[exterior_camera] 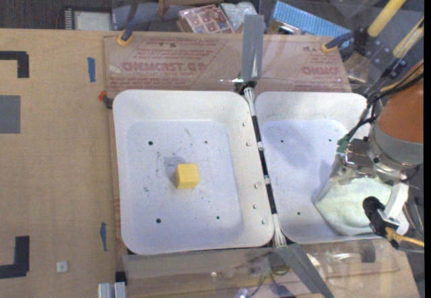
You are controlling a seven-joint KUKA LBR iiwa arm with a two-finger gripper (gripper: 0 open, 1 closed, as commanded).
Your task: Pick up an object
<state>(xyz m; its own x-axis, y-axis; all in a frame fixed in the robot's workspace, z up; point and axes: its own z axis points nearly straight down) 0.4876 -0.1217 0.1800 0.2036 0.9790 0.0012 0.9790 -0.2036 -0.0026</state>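
A small yellow block (187, 176) lies on the floor of the left bin (131, 114), a little below and left of that bin's middle, well apart from all four walls, with one flat face up and turned slightly out of line with the bin's sides. Faint dark specks and smudges mark the white floor around it. The right bin (296, 104) stands just beside the left one, their inner rims meeting along a dark seam. In the right bin's near right corner lies a pale, whitish-green soft cloth (347, 205), bunched against the wall. The tool (360, 172) hangs over that cloth at the right bin's right edge, at the end of the grey arm (404, 148) with its orange band; whether it is apart or together I cannot tell, since the wrist body hides it. Both bins rest on the desk (54, 155), a light wooden surface with black corner marks and blue tape along its left part.
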